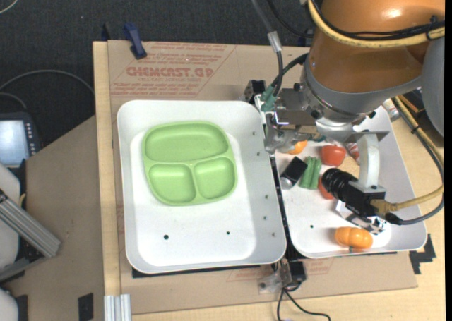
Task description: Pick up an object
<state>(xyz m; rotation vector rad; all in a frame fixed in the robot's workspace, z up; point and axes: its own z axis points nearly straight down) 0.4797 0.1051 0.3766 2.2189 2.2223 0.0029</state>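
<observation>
Gripper [321, 142] low over right bin [406, 235], near red object [332, 154]; grip state can't tell, arm blocks view

The arm [378, 37] enters from the upper right, about two o'clock, and fills that corner. Its broad orange band sits uppermost, glossy and rounded, with black and yellow cables looped around its rim. Below the band a grey wrist section narrows toward a metal mounting block at about nine o'clock of the wrist. The arm points steeply downward, so the wrist hides most of what hangs beneath it. The gripper [332, 144] lies under the grey housing, at six o'clock from the band.
</observation>
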